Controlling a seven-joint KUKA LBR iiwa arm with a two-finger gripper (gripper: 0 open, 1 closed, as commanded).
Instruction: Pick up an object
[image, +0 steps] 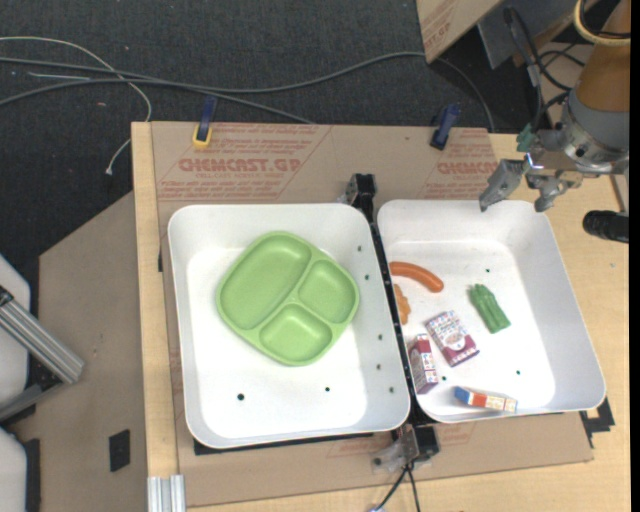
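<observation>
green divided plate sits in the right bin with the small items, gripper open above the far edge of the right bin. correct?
Not quite. The camera view shows the green divided plate alone in the left bin; the small items are in the right bin. The gripper is open above that bin's far edge, as stated.

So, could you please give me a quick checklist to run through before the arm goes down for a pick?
1. Gripper open: ok, fingers spread, nothing between them.
2. Gripper above an object: not ok, it hangs over the far rim of the right bin, off the items.
3. Targets reachable: ok, orange sausage, green piece and marker lie apart.
4. Crowding: not ok for the maroon packet, close to the small box.
5. Green plate flat in left bin: ok.
</observation>
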